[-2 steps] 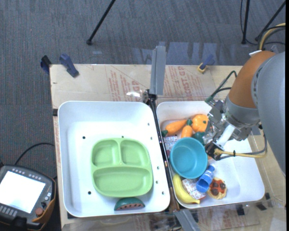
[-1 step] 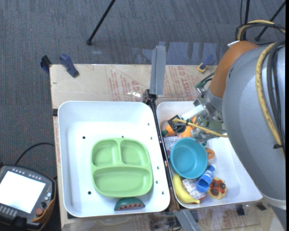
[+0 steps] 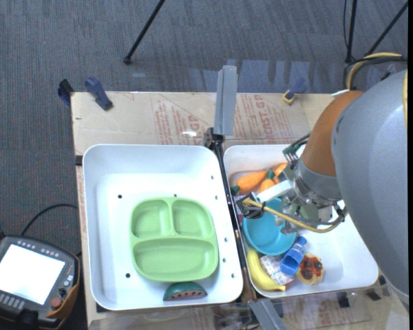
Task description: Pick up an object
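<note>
A: What is in the left bin point(image 3: 100, 184)?
B: A green plate point(image 3: 173, 239), and a watermelon slice toy point(image 3: 184, 291) below it.
A: And the right bin point(image 3: 344, 256)?
B: A blue bowl point(image 3: 268, 234), a banana point(image 3: 261, 272) and a carrot point(image 3: 253, 181). The claw point(image 3: 294, 196) is over the bowl. I cannot tell if it holds anything.

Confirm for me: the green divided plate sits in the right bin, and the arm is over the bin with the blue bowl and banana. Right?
Not quite. The green plate sits in the left bin, not the right one. The rest holds: the camera view shows the arm over the right bin, where the blue bowl and banana lie.
</note>
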### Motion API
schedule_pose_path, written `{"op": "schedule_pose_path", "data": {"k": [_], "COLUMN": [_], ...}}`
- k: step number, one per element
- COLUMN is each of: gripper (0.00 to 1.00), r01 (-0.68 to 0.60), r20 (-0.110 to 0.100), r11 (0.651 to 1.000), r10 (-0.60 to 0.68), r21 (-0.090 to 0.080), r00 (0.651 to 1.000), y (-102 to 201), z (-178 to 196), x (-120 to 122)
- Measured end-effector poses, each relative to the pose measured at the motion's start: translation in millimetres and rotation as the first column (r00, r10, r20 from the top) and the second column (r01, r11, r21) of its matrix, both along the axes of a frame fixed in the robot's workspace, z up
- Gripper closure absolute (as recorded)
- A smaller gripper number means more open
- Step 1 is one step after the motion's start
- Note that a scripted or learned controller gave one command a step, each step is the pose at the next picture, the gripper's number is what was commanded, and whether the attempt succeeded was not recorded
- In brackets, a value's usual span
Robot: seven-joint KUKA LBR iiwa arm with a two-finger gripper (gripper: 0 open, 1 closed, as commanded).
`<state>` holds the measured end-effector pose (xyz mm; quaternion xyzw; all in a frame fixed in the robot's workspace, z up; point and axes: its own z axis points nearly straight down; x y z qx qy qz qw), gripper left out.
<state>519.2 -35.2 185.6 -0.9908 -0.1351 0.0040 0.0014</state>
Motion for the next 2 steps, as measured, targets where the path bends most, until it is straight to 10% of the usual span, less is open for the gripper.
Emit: {"op": "schedule_pose_path", "data": {"k": [2], "gripper": [1.00], "r01": [0.071], "r20": [0.000], "r11": [0.997], "r10": [-0.071], "r21": [-0.001], "r00": [0.997], "y": [-33.1], "z": [-0.4], "x": [-44.8]}}
